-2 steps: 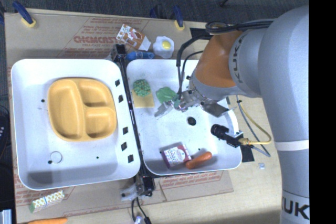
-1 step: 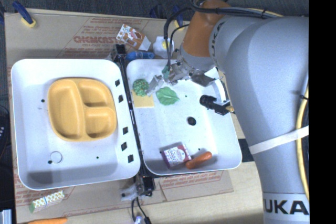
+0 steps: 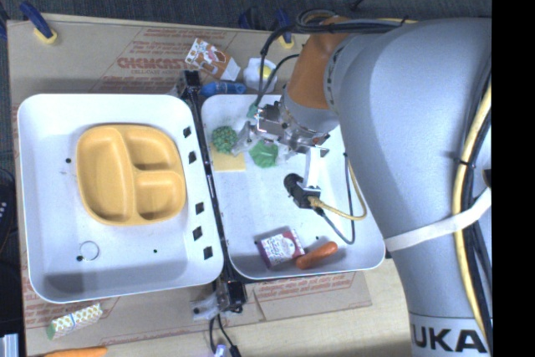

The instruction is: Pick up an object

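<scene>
The gripper (image 3: 261,140) hangs low in the right bin (image 3: 355,251), at about 11 o'clock of it. Whether its fingers are wide or narrow, I cannot tell. A green object (image 3: 264,155) lies just under it, touching or nearly so. At 9 o'clock from it are a green round piece (image 3: 224,137) and a pale yellow block (image 3: 231,162). At 6 o'clock lie a dark red packet (image 3: 280,247) and an orange carrot (image 3: 316,255). The left bin (image 3: 50,263) holds a yellow tray (image 3: 129,173).

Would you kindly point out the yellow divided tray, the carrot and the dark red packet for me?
yellow divided tray (image 3: 129,174): camera view, on its central divider, in the left bin.
carrot (image 3: 316,254): camera view, mid-length, right bin's near edge.
dark red packet (image 3: 279,247): camera view, middle of its face.
</scene>
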Controlling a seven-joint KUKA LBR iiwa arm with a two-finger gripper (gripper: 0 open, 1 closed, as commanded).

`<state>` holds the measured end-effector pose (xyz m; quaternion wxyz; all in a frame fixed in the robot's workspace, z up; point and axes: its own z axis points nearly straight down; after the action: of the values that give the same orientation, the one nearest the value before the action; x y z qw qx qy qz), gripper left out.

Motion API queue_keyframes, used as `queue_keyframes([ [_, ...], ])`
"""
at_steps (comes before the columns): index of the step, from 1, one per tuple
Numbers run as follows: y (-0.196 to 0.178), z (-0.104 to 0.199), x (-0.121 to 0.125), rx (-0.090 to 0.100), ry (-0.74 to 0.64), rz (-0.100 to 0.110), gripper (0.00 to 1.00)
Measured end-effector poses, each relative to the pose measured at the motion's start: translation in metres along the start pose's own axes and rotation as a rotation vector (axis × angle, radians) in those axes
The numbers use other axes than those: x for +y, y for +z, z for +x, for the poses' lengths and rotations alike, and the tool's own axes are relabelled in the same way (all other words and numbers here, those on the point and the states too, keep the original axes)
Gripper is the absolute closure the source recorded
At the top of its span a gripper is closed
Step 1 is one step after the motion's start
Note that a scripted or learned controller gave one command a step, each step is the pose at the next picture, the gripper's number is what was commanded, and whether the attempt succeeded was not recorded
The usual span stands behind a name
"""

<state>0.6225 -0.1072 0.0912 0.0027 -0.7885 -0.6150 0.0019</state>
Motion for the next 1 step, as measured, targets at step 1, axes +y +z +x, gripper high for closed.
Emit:
queue_keyframes([
  [1, -0.0102, 0.0007, -0.0001, 0.001, -0.006, 0.003, 1.0],
])
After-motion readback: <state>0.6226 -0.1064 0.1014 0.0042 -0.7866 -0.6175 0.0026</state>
